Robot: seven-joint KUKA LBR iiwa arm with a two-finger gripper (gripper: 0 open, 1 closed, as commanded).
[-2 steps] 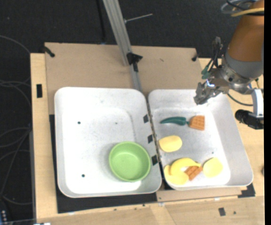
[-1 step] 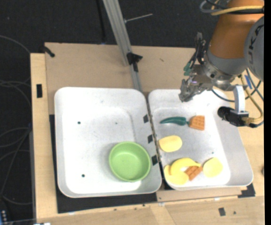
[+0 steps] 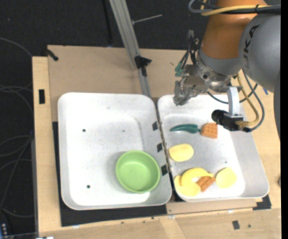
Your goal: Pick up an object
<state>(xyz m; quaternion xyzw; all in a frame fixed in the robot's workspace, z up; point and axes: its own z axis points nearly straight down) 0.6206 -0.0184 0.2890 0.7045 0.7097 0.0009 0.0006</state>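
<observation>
The bench [image 3: 99, 68] spreads wide below the gripper [image 3: 180, 97], which sits at the far edge of the right bin [image 3: 243, 148]; whether it's clenched or released, I cannot tell. The left bin [image 3: 99, 128] lies off to its left, with a green bowl [image 3: 138, 171] well down-left. Nearer, just below the gripper: a teal-handled tool [image 3: 185, 128] touching an orange piece [image 3: 210, 131]. Further below, yellow pieces [image 3: 181, 152] cluster by the near rim.
</observation>
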